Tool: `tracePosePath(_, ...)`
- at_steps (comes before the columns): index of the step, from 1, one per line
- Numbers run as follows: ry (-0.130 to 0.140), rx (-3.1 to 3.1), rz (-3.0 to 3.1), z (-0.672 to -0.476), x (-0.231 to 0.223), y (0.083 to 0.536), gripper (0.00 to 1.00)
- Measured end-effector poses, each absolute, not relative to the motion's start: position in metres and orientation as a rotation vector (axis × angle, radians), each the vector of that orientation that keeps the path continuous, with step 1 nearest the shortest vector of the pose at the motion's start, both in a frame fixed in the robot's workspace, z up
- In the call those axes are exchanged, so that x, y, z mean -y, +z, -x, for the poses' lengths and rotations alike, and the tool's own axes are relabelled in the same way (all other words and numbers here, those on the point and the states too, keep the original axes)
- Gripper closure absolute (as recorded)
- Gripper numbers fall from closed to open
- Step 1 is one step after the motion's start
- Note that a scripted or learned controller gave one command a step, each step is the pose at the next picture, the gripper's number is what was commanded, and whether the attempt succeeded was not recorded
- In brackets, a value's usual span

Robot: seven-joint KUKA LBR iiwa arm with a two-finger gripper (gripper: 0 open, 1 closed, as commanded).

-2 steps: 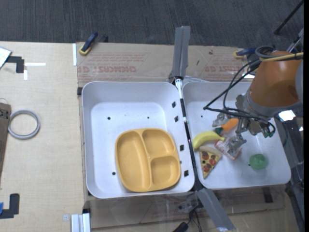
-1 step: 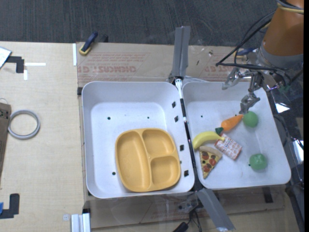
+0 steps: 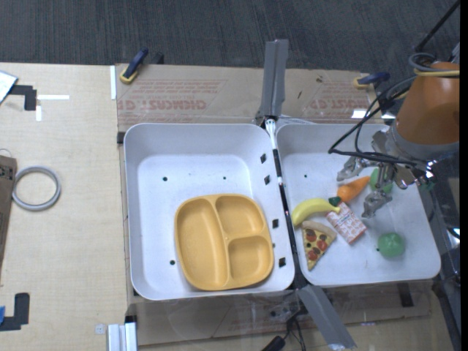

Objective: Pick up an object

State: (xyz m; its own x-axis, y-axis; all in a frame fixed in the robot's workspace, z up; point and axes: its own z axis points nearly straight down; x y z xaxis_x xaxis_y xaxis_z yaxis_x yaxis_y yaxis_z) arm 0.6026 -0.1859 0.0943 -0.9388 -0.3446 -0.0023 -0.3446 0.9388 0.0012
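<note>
A light wooden bench (image 3: 66,269) is seen from above, and a dark grey carpet (image 3: 219,13) is seen behind it. A brown cardboard sheet (image 3: 197,93) is laid under two white bins. A roll of tape (image 3: 34,188) is seen at the left of the bench. A blue and yellow clamp (image 3: 134,65) is clipped to the far edge of the cardboard.

The left bin (image 3: 146,159) is filled with one thing: a yellow plate (image 3: 223,241) with three parts.

Five small toys are counted in the right bin (image 3: 307,152). One yellow banana (image 3: 314,210) is curved and is laid near the wall between the bins. One pizza slice (image 3: 316,243) with red dots is laid just in front of the banana. One small pink and white box (image 3: 348,224) is found just beside both of them. One orange carrot (image 3: 353,188) with a green end is found near the middle of the bin. One round green ball (image 3: 391,245) is found by itself, near the front right corner.

The gripper (image 3: 379,189) is hung over the right bin, just to the right of the carrot. Its shiny fingers (image 3: 371,204) are pointed down and look spread apart. Nothing is seen between them. The orange band (image 3: 433,108) of the arm is seen above it.
</note>
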Motion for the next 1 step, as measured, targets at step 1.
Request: tracePosePath(1, -0.002, -3.086, 0.545, -0.6611, 0.2221, 0.1754, 0.00)
